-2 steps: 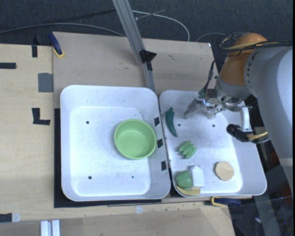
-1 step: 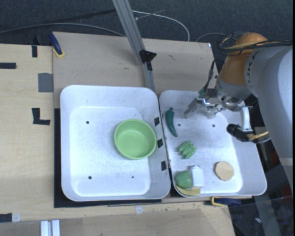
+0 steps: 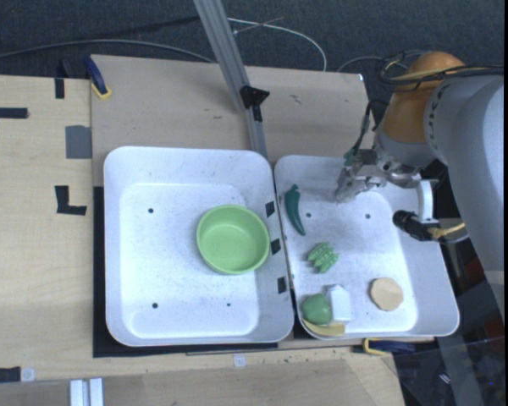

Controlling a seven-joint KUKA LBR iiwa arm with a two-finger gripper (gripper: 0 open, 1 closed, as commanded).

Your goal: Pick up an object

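The end effector [image 3: 349,188] hangs over the far part of the right white plastic bin [image 3: 423,311]; whether it is released or clenched I cannot tell. The nearest candidate, a slim dark green pepper-shaped toy [image 3: 294,210], lies just toward the left bin, long axis running far-to-near. A ridged green lump [image 3: 323,257] and a tan disc [image 3: 386,293] sit toward the bench's near edge.

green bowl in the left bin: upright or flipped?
Upright. The green bowl shows its open hollow and rim facing up, sitting on the left bin floor.
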